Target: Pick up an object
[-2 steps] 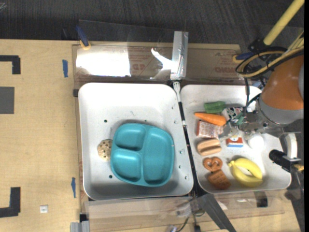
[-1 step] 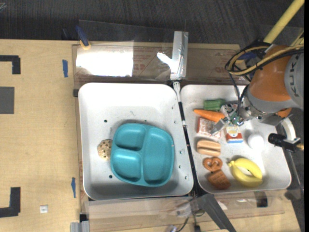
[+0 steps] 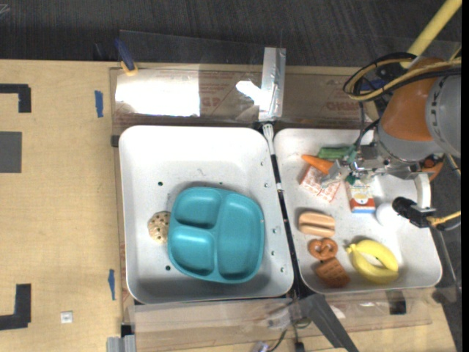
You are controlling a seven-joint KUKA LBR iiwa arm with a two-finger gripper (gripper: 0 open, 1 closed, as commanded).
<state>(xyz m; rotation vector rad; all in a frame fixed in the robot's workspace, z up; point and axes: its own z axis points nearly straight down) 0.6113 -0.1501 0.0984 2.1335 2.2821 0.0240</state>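
While my fingers (image 3: 357, 166) sit low near the right bin's (image 3: 432, 270) back edge, can't tell open or closed; pick looks undone, banana (image 3: 374, 260) untouched.

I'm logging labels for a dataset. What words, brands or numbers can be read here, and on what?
None can be read for certain.
Cardboard behind the bins: reddish print, blurred and under glare.
Cardboard strip on the right: reddish print, too blurred.
Small carton in the right bin: label too small.
Red-and-white packet: pattern, no legible text.
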